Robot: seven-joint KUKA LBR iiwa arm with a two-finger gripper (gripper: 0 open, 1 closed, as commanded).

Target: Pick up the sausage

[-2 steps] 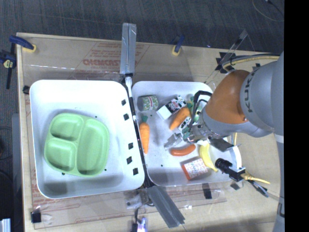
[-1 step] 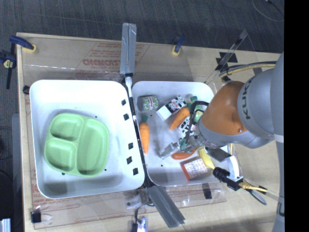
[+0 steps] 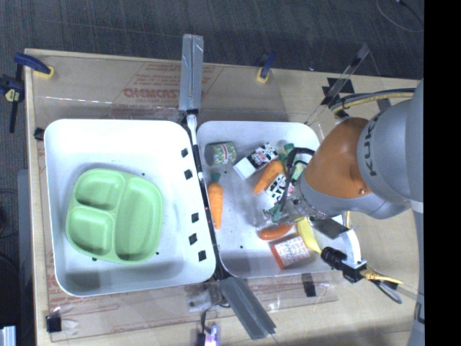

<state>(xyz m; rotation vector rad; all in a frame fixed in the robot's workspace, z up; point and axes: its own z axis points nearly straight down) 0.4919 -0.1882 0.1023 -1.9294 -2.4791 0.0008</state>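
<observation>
Two white bins sit side by side on the surface (image 3: 108,78). The left bin (image 3: 57,193) holds one green divided tray (image 3: 115,215). The right bin (image 3: 238,262) holds two carrots, one lying along its left wall (image 3: 215,204) and one slanted near the middle (image 3: 267,176), one small can (image 3: 221,152) near its far left corner, one orange-red sausage (image 3: 275,231), one yellow banana-like piece (image 3: 308,236), one red and white packet (image 3: 291,251) toward its near edge, and a few black and white printed pieces (image 3: 262,154) near its far edge. The sausage is short, smooth and rounded, lying almost flat just left of the yellow piece and just beyond the packet. The grey arm with its orange band (image 3: 338,168) reaches in over the bin's right side, bent downward, and the hand (image 3: 282,211) hangs right above the sausage; whether it is open or closed on anything cannot be told.
</observation>
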